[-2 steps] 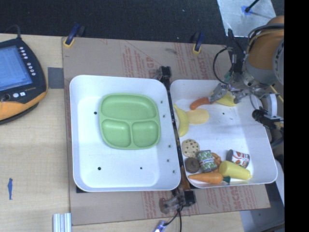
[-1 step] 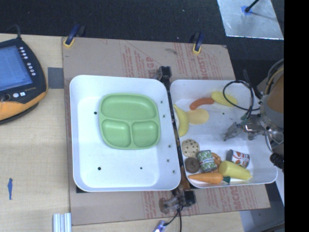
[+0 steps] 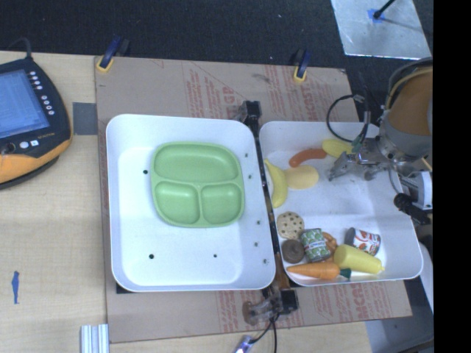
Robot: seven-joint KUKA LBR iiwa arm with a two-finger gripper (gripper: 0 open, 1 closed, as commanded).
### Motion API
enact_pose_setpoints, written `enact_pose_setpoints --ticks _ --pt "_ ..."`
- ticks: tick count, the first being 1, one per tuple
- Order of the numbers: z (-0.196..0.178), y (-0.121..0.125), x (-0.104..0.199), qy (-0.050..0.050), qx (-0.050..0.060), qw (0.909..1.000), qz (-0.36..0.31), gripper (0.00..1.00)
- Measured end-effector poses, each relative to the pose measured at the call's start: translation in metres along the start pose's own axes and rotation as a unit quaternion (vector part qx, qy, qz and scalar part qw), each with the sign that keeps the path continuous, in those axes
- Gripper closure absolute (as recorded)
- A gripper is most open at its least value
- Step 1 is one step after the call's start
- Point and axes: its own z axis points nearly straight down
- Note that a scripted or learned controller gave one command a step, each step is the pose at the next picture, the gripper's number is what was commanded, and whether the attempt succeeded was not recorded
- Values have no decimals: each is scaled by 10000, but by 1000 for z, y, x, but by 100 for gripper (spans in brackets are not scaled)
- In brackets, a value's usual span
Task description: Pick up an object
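A carrot (image 3: 313, 272) lies at the near edge of the right bin (image 3: 401, 234) among crowded toy food, while the pincer (image 3: 355, 164), seemingly spread and holding nothing, hangs beside a yellow piece (image 3: 335, 147), which it could nudge aside rather than grip.

We see open floor mid right bin (image 3: 397, 219) — toys crowd its near edge (image 3: 335, 259) and far-left corner (image 3: 298, 169).

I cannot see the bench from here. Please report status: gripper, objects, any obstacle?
Gripper low in right bin, upper part, nothing seen in it. Orange sausage and yellow piece just beside. Green tray in left bin.
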Motion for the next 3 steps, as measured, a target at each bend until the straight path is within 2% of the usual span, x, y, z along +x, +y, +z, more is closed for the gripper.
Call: enact_pose_setpoints --ticks 1,2,3 --pt "1 -140 0 -2 7 10000 -6 0" --pt "-10 -139 -1 -13 1 10000 -28 100" --pt "1 -102 92 -3 -1 10000 -23 100"
